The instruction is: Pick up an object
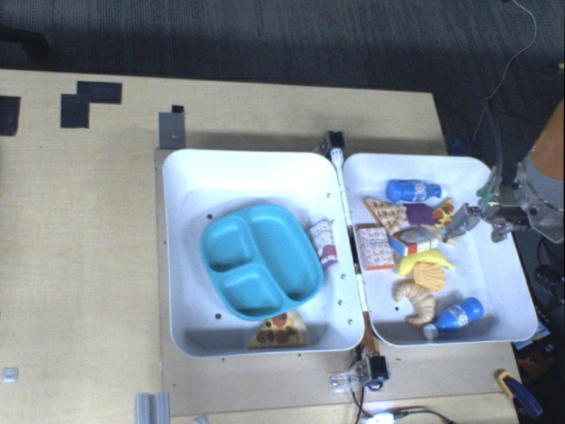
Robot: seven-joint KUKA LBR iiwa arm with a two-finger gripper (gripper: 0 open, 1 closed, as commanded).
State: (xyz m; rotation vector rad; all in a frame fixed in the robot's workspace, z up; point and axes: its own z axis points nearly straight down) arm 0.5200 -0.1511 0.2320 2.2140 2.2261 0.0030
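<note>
The right bin (508, 276) holds a heap of toy food. There is a blue bottle (413, 190) at the back, a waffle piece (383, 210), a purple item (424, 214), a red printed box (375, 247), a yellow banana (425, 262), a croissant (417, 299) and a second blue bottle (459, 314) at the front. My gripper (478, 226) hangs over the bin's right half, just right of the purple item. It is open, with nothing between its fingers.
The left bin (181, 237) carries a blue divided tray (260, 261), a small red-and-white packet (323, 242) and a pizza slice (281, 329) at the front wall. A ridge (349, 237) separates the two bins. Cables lie at the bench's front edge.
</note>
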